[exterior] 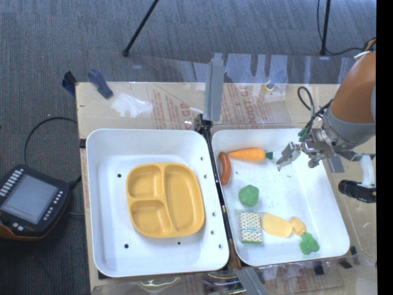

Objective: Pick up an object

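While the arm hangs over the right bin, nothing is in its grasp.

Landmark: the orange plastic toy carrot (246, 155) with a green tip, lying across the far part of the shallow white right bin (325, 208).

Gripper: the two-finger metal gripper (298, 153) sits just right of the carrot's green end, above the bin floor; its fingers look spread apart with nothing between them.

Candidates to pick: a reddish-brown toy sausage (225, 168) just left of and below the carrot, against the bin's left wall; a round green toy vegetable (249, 195) below the carrot; further below, a small patterned green-and-white block (250, 227), a pale yellow wedge (277, 225), a small orange piece (298, 225) and a green leafy piece (309, 244) in a row.

Left bin: a yellow three-compartment plastic plate (166, 200) lies in the shallow white left bin (104, 165), well left of the carrot.

Risk: the carrot is smooth and tapered, so I judge a closing grip near the tip could squeeze it out sideways or roll it away.

Risk: the sausage lies close to the wall, so a finger could strike the rim.

Writing: red print on the bench sheet behind the carrot is too blurred to read; the block's pattern is illegible too.
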`<action>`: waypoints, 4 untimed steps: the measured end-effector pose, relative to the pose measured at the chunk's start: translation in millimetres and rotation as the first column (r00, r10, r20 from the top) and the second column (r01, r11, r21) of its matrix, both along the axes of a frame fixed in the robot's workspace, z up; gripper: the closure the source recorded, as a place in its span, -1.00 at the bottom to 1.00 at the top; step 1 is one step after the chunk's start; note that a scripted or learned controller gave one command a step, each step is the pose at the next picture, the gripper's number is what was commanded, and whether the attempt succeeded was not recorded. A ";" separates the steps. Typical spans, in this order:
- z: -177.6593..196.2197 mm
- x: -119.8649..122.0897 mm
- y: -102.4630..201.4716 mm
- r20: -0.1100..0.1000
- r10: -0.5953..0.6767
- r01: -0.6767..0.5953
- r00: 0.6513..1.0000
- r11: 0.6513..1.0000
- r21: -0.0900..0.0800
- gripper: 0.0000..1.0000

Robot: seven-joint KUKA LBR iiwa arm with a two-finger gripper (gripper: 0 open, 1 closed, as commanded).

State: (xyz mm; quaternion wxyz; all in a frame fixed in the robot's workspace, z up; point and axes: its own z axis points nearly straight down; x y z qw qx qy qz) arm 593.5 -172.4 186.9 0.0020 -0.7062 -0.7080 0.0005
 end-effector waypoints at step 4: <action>-92.1 -65.5 83.8 -0.003 0.170 -0.170 0.986 0.986 0.002 1.00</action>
